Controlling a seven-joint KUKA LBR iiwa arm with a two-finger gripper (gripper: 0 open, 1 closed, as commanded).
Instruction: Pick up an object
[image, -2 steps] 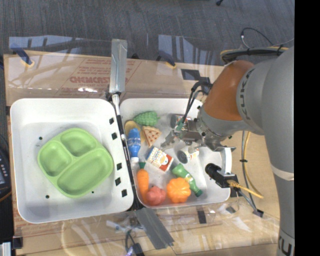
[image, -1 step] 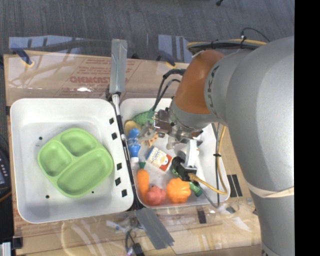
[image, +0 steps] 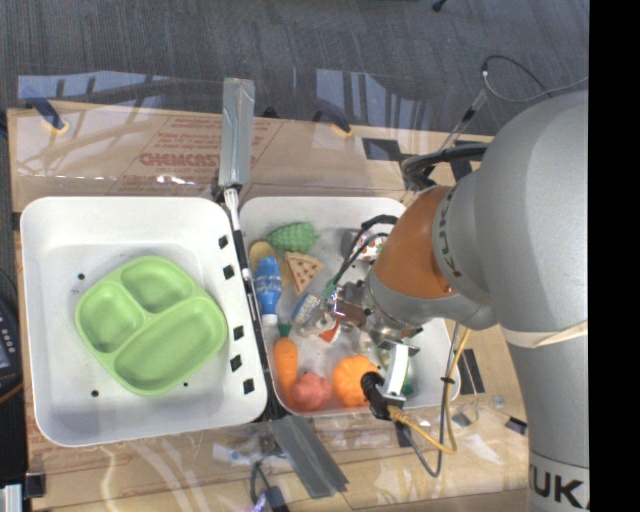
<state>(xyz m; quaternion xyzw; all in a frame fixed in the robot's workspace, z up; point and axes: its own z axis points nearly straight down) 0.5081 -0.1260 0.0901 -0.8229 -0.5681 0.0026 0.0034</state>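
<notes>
The grey arm (image: 530, 240) comes in from the right and fills much of that side, its thick body curving down and leftward. The orange band (image: 415, 255) sits just above the wrist, which is bent downward, toward the left. Black cables loop around the wrist. The pincer (image: 335, 310) hangs low at the arm's left end; its state cannot be made out.
</notes>
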